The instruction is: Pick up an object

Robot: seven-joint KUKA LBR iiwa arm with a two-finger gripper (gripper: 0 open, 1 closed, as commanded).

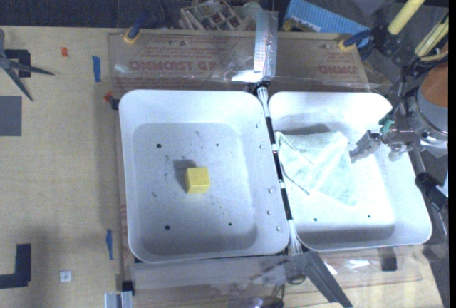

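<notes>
A small yellow cube [198, 180] lies near the middle of the left bin [142, 121]. A crumpled, see-through whitish sheet or bag [318, 162] lies in the right bin [406, 224], spread from its left wall toward the centre. My gripper [360, 147] reaches in from the right over the right bin. Its tip is at the sheet's upper right edge, and I cannot tell whether it touches the sheet. Nothing visibly hangs from it.
The two white bins meet at a central ridge [274, 164]. Clear plastic panels and clamps [263, 53] stand behind the bins. The bare wooden bench [50, 178] extends to the left. Cables and boxes crowd the back.
</notes>
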